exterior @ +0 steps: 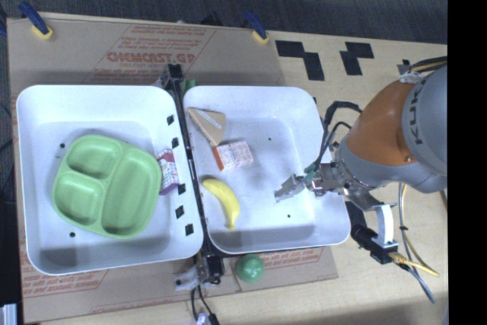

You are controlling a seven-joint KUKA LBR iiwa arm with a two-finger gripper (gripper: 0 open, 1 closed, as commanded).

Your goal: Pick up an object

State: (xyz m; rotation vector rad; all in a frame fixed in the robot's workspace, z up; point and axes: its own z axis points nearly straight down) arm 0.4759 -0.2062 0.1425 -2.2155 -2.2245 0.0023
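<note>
Grey gripper (290, 188) hangs low over the right bin (304, 99), nothing between its fingers; their spread I can't tell. Well left of it lies the banana (224, 201).

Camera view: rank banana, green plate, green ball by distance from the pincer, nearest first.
From the pincer, in the right bin:
1. Banana, same bin, to the pincer's left in the image.
2. Green ball, outside the bins, on the cardboard at the near edge.
3. Green plate, far across in the left bin.
</note>
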